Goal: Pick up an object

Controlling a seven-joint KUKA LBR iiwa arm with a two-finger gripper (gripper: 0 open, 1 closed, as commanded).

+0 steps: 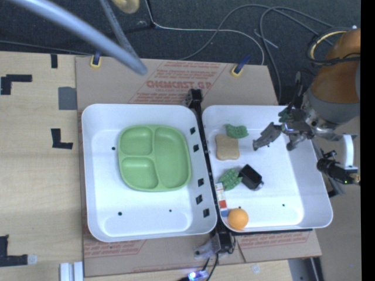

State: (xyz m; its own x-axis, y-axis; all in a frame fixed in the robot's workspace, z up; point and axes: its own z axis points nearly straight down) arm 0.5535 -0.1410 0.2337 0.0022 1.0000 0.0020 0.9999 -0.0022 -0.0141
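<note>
The right bin (pixel 304 212) holds several small things. A tan bread-like block (pixel 227 147) lies near its left wall, with a green leafy piece (pixel 237 131) just behind it. Nearer the front are a second green piece (pixel 231 179), a black object (pixel 251 177) touching it, an orange ball (pixel 237 218) and a small red and white item (pixel 221 195). My gripper (pixel 273 146) hangs over the right bin's middle, right of the bread block. It is open, with nothing between its fingers.
The left bin (pixel 96 157) carries a green divided plate (pixel 155 158). Black clips run along the wall between the two bins (pixel 202 157). The arm's grey body and orange band (pixel 337 81) stand over the right bin's far right edge. Cables lie behind the bins.
</note>
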